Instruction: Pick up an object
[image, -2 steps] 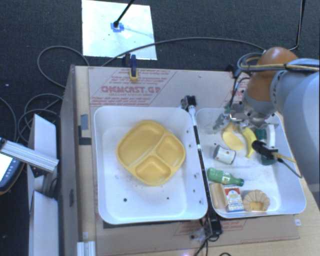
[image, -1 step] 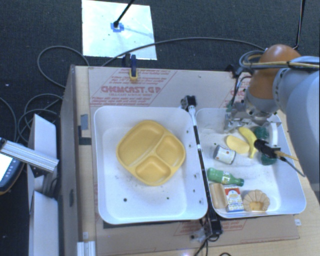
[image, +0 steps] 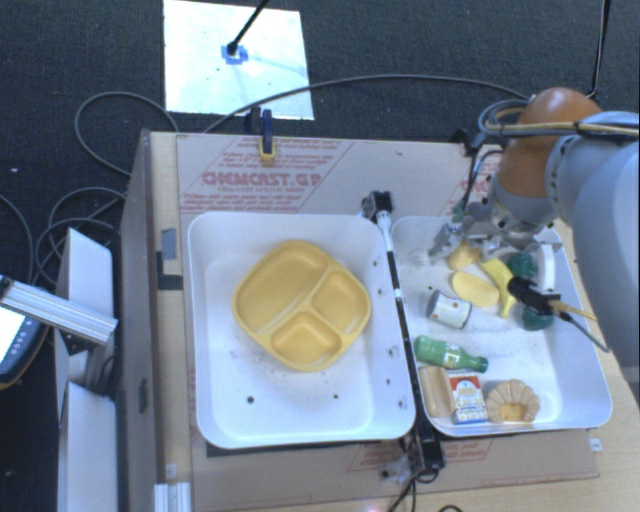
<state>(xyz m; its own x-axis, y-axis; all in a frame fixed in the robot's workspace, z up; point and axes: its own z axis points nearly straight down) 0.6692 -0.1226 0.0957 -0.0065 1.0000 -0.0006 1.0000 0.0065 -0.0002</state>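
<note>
My gripper (image: 446, 240) hangs low over the far left corner of the right bin (image: 590, 385), at the end of the grey arm with its orange band (image: 545, 130). Just beside it lie yellow banana-like pieces (image: 476, 287). Nearer the front of that bin are a small white can (image: 450, 309), a green bottle (image: 450, 353), a red and white box (image: 467, 396), a tan bun (image: 435, 388) and a ridged pastry (image: 512, 401). Teal objects (image: 535, 318) sit under the arm. Nothing shows in the gripper's hold.
The left bin (image: 225, 400) holds a yellow divided plate (image: 302, 303). A black bar (image: 395, 290) runs along the seam between the bins. A blue and yellow clamp (image: 266, 135) stands at the bench's far edge. Cables lie on the dark floor around the bench.
</note>
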